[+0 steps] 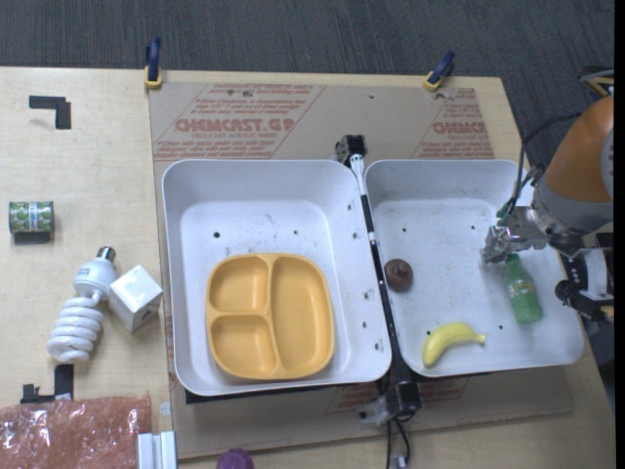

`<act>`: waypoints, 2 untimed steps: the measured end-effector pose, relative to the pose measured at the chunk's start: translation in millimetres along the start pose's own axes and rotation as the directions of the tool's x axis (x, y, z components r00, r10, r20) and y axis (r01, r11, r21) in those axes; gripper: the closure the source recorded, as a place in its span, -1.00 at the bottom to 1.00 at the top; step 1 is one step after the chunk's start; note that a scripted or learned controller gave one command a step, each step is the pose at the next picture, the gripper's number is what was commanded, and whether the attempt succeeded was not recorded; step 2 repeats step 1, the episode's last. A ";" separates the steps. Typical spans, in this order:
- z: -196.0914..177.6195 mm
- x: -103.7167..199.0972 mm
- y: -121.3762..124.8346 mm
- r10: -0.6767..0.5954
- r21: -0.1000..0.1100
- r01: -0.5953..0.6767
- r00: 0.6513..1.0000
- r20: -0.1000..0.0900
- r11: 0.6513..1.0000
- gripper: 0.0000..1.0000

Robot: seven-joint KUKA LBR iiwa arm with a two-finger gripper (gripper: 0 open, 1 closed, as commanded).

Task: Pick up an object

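Gripper (500, 245) sits low in the right bin (444, 179), directly above the top end of the green bottle (524, 294), which lies on the bin floor just below it. Whether it is clenched or released cannot be told. Banana (451, 342) lies below and left of the gripper; brown round object (397, 274) well to its left.

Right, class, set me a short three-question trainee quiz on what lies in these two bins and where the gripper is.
1. True or false: the yellow divided plate lies in the left bin.
2. Which lies nearest the gripper? A banana B green bottle C brown round object
3. Fill in: the banana lies in the ___ bin.

Key: 1 true; 2 B; 3 right.
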State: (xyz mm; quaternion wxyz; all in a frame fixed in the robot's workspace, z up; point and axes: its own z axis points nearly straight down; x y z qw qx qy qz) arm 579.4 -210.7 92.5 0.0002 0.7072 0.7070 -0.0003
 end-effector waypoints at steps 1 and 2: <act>-0.2 17.0 16.5 -0.003 -0.002 0.003 1.000 0.001 1.000 1.00; -0.2 17.0 16.5 -0.003 -0.002 0.003 1.000 0.001 1.000 1.00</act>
